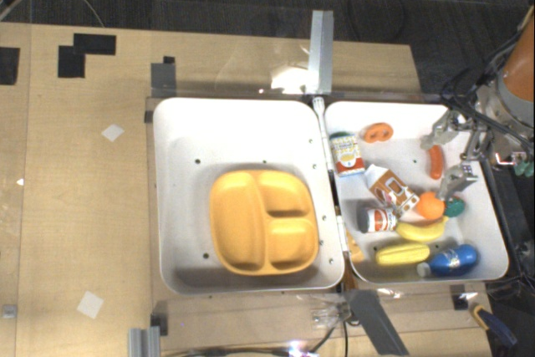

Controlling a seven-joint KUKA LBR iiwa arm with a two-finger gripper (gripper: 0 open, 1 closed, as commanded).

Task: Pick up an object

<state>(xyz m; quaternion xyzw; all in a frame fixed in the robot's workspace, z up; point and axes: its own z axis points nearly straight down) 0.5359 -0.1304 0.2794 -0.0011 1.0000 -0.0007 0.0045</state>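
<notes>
My gripper point(450, 156) hangs over the right part of the right bin point(418, 114), open, with nothing between its fingers. One fingertip point(440, 132) stands toward the far side and the other point(458, 180) toward the near side. A small red sausage point(435, 162) lies on the bin floor just left of the gap between them. Below it sit an orange ball point(430, 206) and a small green piece point(455, 208). Nearer the front lie two yellow bananas point(420, 231), a blue bottle point(452, 260), a red and white can point(378, 220) and a patterned box point(393, 188).
An orange pretzel-like piece point(378, 132) and a small carton point(345, 153) lie at the back left of the right bin. The left bin point(184, 180) holds a yellow divided plate point(263, 221). A metal post point(322, 54) stands behind the divider between the bins.
</notes>
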